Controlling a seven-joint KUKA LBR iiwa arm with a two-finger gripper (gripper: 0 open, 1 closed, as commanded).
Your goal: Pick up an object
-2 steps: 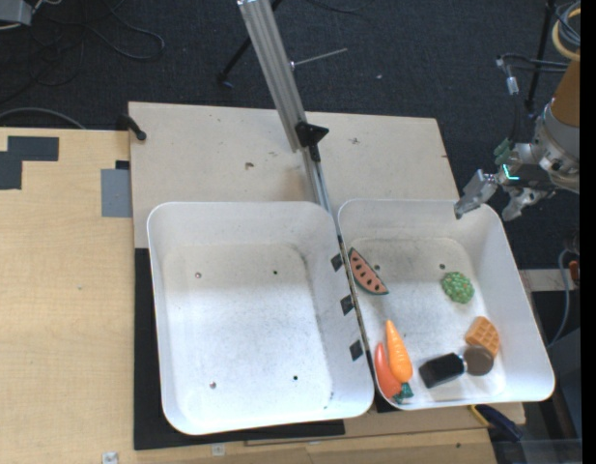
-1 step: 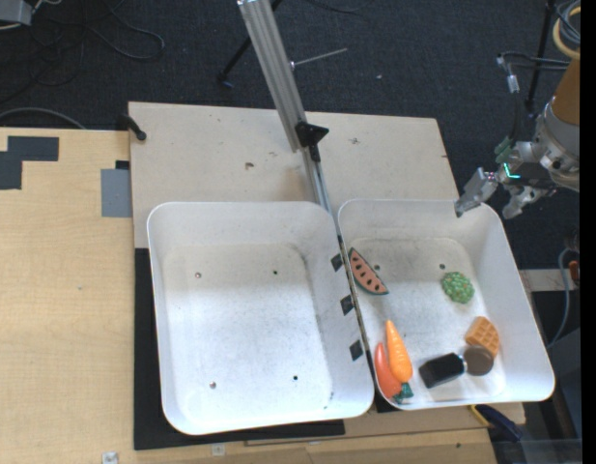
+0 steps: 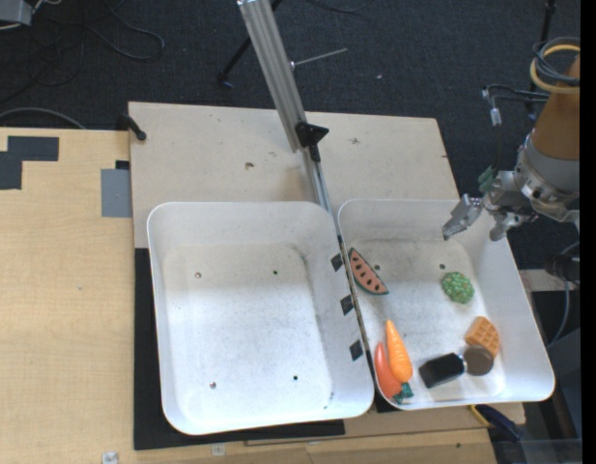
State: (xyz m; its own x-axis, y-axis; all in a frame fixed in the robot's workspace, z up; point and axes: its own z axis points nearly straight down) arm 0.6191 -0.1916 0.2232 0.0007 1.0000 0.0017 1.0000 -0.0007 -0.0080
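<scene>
White plastic walls keep every loose thing together in the right bin (image 3: 529, 303), which is where the task's candidates lie; the pick has not begun. Counted, there are six: one watermelon slice (image 3: 367, 273) against the bin's left wall, one carrot (image 3: 398, 350) and one red piece (image 3: 383, 367) tucked under it at the bin's near-left corner, one green lump (image 3: 458, 287) in the middle, one waffle (image 3: 482, 334) toward the bin's near-right side with a brown piece just below it, and one black block (image 3: 440, 369) beside that. The green lump sits apart from the others, so I judge it the easiest to take cleanly.

Above the bin's far-right corner hangs the gripper (image 3: 481, 216), with nothing between its jaws; whether they are spread or closed I cannot tell. One left bin (image 3: 172, 288) adjoins the right bin. Both rest on the worktop (image 3: 394, 153), where one metal bar (image 3: 278, 66) slants up from the bins' shared wall.
</scene>
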